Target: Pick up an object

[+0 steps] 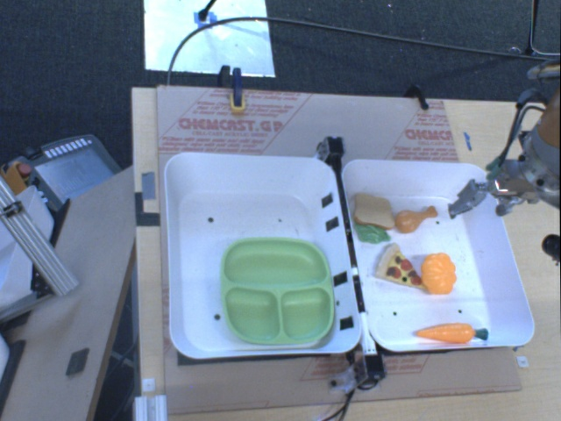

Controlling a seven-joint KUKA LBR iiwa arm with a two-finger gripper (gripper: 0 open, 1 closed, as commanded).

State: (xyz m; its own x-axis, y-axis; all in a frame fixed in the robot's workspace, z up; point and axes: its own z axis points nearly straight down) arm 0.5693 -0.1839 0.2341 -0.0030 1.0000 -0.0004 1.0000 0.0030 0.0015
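A: What is lying on the tabletop point(149, 261), taken from largest to smallest?

B: Two white bins are sitting side by side. The left bin point(193, 191) is holding one green divided tray point(277, 289) with three compartments. The right bin point(504, 270) is holding five toy foods: one sandwich point(374, 210) with a green leaf under it, one slice of pizza point(399, 266), one orange pumpkin point(439, 273) just beside the pizza, one carrot point(450, 332) lying along the near wall, and one drumstick point(415, 219).

A: Where is the arm reaching?

B: The arm point(539, 160) is entering from the right, and the claw point(465, 199) is hovering over the far right part of the right bin. Whether it is spread or closed cannot be told here; nothing is showing between its tips.

A: Which object is lying nearest to it?

B: The drumstick, probably. It is lying just to the left of the claw and slightly nearer the camera, its long axis running roughly left to right with the thin end pointing toward the claw. The pumpkin and pizza are sitting farther toward the near side, and the carrot is well apart.
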